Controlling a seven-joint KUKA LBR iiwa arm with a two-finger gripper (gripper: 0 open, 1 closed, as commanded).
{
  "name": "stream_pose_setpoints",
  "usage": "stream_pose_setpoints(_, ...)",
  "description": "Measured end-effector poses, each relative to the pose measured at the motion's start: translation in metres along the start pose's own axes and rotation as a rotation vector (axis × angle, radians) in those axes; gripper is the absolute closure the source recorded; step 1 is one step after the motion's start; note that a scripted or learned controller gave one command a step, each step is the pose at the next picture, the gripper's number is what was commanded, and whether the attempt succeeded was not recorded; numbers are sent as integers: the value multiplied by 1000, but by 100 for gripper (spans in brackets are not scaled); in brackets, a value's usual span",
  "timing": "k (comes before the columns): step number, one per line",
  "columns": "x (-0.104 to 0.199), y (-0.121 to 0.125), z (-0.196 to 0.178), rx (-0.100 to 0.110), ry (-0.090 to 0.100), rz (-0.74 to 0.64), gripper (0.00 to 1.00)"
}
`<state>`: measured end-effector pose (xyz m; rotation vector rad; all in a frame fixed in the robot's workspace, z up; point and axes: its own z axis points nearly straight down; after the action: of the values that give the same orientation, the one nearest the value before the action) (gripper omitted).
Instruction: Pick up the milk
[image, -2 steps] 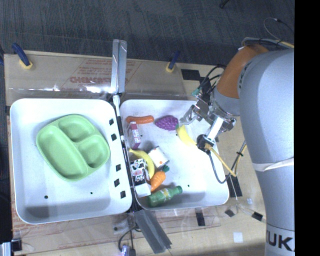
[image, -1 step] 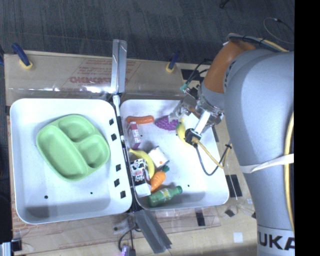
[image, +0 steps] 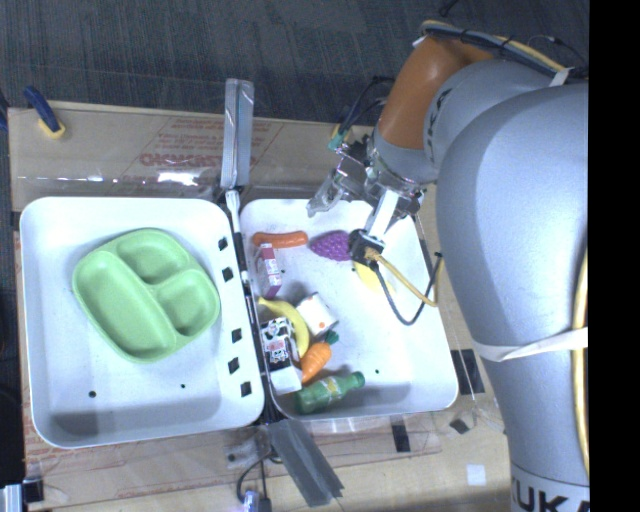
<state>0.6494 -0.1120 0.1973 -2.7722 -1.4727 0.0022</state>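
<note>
While the grey arm (image: 500, 230) fills the right side of the view, its gripper (image: 345, 215) hangs over the far part of the right bin (image: 425, 370), just beside purple grapes (image: 332, 244). Whether its fingers are spread or closed I cannot tell, and nothing shows between them. The left bin (image: 50, 330) bears a green divided plate (image: 145, 292). In the right bin, the milk (image: 315, 314), a small white carton, lies near the middle beside a banana (image: 285, 318). A green bottle (image: 330, 391) lies at the near edge, a carrot (image: 316, 360) just above it, and a sausage (image: 280, 240) at the far side.
</note>
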Motion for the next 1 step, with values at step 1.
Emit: stream_pose_setpoints(1,-55,47,-16,-3,1,-237,0)
